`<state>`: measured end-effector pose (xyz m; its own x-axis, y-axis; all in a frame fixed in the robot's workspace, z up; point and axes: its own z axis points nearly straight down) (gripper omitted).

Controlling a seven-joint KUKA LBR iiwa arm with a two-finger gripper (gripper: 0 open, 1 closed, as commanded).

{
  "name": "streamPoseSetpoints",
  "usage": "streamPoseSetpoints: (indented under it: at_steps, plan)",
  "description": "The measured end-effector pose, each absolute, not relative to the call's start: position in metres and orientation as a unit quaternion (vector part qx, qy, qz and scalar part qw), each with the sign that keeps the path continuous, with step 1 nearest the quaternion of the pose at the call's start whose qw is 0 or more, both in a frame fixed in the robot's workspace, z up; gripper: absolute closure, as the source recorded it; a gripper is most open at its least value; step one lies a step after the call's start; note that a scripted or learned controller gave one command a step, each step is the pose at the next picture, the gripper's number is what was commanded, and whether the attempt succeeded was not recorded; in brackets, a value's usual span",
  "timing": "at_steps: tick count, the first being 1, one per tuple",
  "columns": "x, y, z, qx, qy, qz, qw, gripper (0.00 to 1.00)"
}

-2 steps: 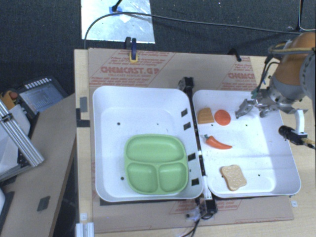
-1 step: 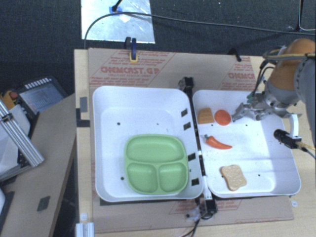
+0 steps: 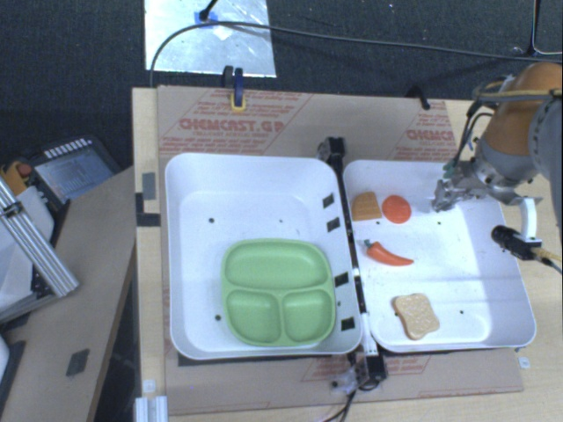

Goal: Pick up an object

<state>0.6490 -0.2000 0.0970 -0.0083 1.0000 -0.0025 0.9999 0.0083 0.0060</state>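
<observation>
On the left, the first white bin carries a green divided plate in its near part; this plate lies flat and nothing is on it. It is well apart from the arm, so it is probably not the thing the arm goes for now.

In the right bin lie four small food pieces. A tan square piece and an orange round piece sit just beside each other near the far left corner. Below them lies an orange-red chili pepper, and nearer to the front edge a slice of toast lies alone.

The end effector hangs over the far part of the right bin, just to the right of the orange round piece, and I see no object between its fingers — it holds nothing. How far the fingers are open I cannot tell, because they are small and dark against the bin.

In my judgement the task is at its approach step; nothing is picked yet. The next move calls for choosing one piece, most likely the orange round one as it is nearest, then placing the end effector directly above it and going down. The neighbour tan piece is close, so it could be pushed.
</observation>
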Motion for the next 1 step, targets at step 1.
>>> streamPoseSetpoints:
  at_steps: [1]
  plan:
    - [0.6574, -0.2061, 0.1462, 0.705, 0.709, 0.0018, 0.003, 1.00]
